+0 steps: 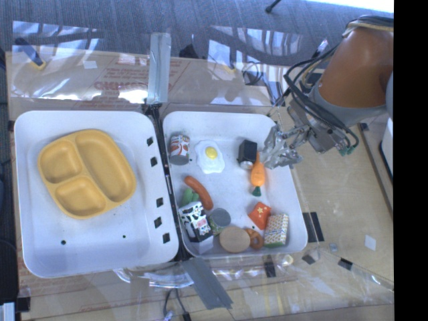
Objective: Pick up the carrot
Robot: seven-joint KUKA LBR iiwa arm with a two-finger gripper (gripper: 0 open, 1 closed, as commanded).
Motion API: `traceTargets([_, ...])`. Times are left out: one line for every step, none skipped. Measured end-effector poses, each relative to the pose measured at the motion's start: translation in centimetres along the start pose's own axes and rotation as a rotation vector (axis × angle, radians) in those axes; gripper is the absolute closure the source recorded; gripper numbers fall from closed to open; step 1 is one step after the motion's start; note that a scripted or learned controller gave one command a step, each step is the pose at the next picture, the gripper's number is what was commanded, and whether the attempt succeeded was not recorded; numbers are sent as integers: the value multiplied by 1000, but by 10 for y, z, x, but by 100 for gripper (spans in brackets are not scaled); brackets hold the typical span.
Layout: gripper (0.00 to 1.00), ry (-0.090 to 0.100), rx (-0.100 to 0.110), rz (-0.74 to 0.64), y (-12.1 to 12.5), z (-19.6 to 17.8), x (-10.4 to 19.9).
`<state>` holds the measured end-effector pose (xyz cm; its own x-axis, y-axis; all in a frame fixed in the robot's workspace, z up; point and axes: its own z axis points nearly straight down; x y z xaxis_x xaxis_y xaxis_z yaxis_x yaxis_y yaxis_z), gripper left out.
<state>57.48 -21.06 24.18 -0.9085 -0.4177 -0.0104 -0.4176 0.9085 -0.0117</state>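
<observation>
the carrot [257, 174] lies in the right bin [289, 199], near its right wall, orange body up and green tip pointing down toward the front. the gripper [279, 151] hangs just above and to the right of the carrot's top end; whether it is open or closed cannot be told. a small black block [247, 151] sits just left of the carrot's top. a fried egg [211, 156] and a can [179, 148] lie farther left. a sausage [199, 191] lies in the middle of the bin. toward the front are a cow-patterned carton [194, 221], a grey disc [219, 217], a tan round thing [235, 239], a red piece [259, 215] and a waffle-patterned block [276, 229]. the left bin [40, 246] holds a yellow divided plate [85, 172].
</observation>
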Motion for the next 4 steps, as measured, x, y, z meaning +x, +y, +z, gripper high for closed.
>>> traceTargets([100, 12, -11, 314, 33, 34, -5])
traceTargets([0, 12, -10, 314, 33, 33, -5])
traceTargets([0, 11, -9, 359, -8, 151, -24])
traceTargets([100, 5, -5, 351, -8, 137, -28])
